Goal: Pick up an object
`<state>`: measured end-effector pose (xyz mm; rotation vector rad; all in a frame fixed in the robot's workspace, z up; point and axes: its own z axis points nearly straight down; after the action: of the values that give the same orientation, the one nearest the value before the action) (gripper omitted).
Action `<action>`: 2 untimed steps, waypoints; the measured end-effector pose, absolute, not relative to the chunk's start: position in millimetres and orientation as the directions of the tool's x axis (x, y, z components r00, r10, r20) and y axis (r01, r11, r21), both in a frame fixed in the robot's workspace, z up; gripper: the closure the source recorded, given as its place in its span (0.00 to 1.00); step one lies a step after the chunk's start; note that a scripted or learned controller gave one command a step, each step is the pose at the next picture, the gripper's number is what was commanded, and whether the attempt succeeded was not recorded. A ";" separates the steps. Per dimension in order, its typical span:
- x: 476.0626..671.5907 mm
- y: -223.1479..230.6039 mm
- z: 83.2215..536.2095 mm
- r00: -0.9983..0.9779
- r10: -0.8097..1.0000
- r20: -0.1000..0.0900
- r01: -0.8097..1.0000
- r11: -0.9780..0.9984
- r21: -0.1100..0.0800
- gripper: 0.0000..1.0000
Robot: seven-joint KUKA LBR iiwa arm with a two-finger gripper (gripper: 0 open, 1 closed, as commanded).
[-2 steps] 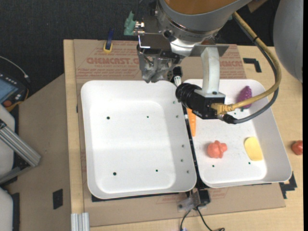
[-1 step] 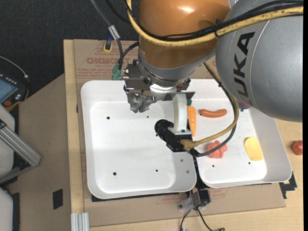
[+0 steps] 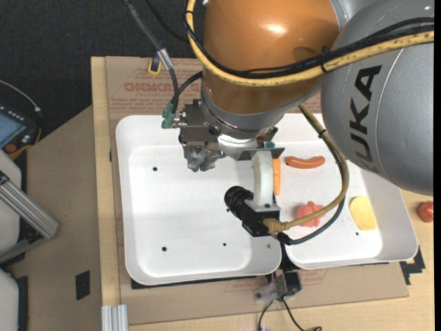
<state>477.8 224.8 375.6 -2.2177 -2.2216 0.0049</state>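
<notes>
My gripper [image 3: 201, 158] hangs over the far part of the left bin [image 3: 172, 219], under the big orange wrist band. Nothing shows beneath it except white bin floor. The right bin [image 3: 337, 250] holds a red-orange sausage [image 3: 304, 162], an orange stick [image 3: 277, 178] partly behind the white bracket on the arm, a pink lump [image 3: 310, 212] and a yellow piece [image 3: 363, 212]. All of these lie to the right of the gripper, apart from it.
The arm's grey body covers the far right of the bench. A black fitting with a yellow cable [image 3: 248, 212] hangs from the wrist over the seam between the bins. A small red thing [image 3: 426, 211] lies outside the right bin. Brown cardboard [image 3: 131, 81] lies under both bins.
</notes>
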 end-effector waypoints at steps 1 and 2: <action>476.6 223.5 249.0 0.001 1.000 -0.006 1.000 -0.001 -0.014 1.00; 480.9 183.2 345.3 0.004 1.000 0.003 1.000 -0.004 0.010 1.00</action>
<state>480.9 183.2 345.3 -2.2302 -2.2203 -0.0148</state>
